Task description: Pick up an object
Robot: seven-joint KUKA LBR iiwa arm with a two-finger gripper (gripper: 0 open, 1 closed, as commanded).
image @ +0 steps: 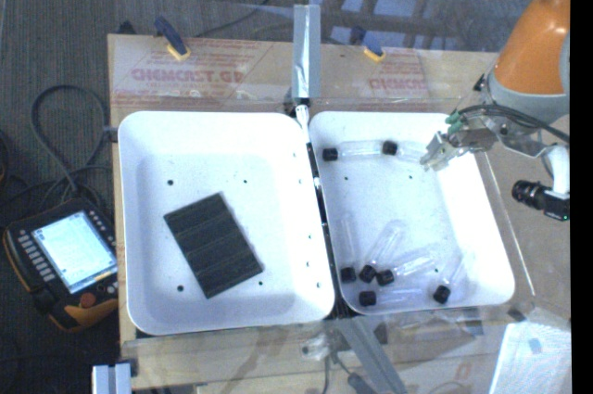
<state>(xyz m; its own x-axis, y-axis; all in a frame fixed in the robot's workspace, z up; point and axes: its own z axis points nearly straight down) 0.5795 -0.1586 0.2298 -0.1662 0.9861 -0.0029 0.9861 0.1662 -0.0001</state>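
Note:
The right bin point(482, 225) holds several clear plastic tubes with black caps. One tube point(361, 151) lies along the far wall, and a cluster of tubes point(398, 262) lies near the front wall. A dark ribbed rectangular block point(213, 244) lies flat in the left bin point(139, 197). My gripper point(443, 149) hangs over the right bin's far right part, above the bin floor, just right of the far tube's capped end. Nothing shows between its fingers.
A teach pendant point(65, 258) with a lit screen lies left of the bench, with its cable looping behind. Two clamps point(171, 35) hold the board at the back edge. A metal strip point(306, 58) stands between the bins at the rear.

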